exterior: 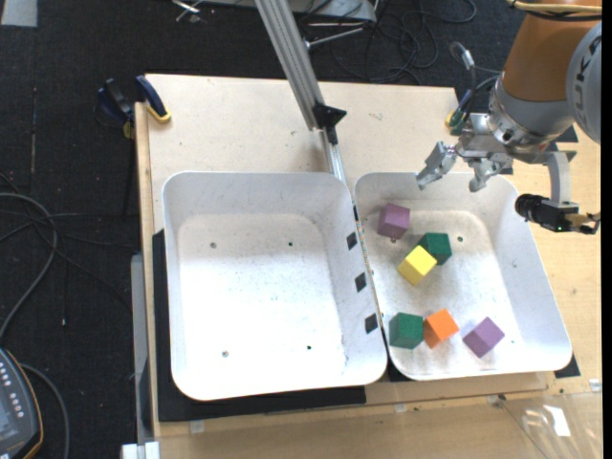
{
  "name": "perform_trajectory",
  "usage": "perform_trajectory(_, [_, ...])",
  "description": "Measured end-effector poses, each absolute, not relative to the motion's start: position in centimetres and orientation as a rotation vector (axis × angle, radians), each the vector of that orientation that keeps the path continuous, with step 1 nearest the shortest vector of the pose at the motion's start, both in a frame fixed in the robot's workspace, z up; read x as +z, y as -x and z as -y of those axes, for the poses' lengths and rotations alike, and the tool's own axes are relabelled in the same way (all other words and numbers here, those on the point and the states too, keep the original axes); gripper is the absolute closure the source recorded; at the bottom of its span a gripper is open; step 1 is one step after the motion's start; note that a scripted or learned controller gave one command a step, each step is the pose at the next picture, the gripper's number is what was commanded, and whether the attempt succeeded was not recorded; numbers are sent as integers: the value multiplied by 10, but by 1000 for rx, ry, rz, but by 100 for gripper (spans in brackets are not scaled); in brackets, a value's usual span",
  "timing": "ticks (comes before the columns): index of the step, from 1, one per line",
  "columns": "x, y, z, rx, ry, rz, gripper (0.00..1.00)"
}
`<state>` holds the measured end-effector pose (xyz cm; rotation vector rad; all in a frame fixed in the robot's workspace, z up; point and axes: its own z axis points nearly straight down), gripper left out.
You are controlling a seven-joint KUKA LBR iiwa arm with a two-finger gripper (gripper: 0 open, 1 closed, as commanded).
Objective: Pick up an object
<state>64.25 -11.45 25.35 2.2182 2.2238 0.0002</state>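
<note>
Nearest the camera, along the front of the right bin [535, 285]: a green cube [406, 330] touching an orange cube [441, 327], with a purple cube [484, 336] just beside them. Mid-bin — a yellow cube [417, 264] pressed against a second green cube [437, 247], and another purple cube [393, 221] near the divider. Left bin [253, 285] sits beside it on the wooden surface [239, 122].

Farthest back, the claw [457, 168] hangs above the right bin's rear rim, fingers apart, nothing between them. Any cube could be the target; none is lifted yet.

Risks, as a judgement: the claw is off to the rear of every cube, so a straight descent likely lands on bare bin floor or clips the rim. Touching pairs are bad picks — a finger may wedge on the neighbour, shove both, and close on air. The purple cubes stand freer.
</note>
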Motion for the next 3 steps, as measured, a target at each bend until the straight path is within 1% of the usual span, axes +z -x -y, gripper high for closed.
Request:
perform_trajectory(1, [145, -643, 114, -9, -2226, -2225, 0])
perform_trajectory(2, [199, -629, 55, 7, -2210, -2230, 0])
perform_trajectory(3, [124, -624, 96, 25, -2197, -2211, 0])
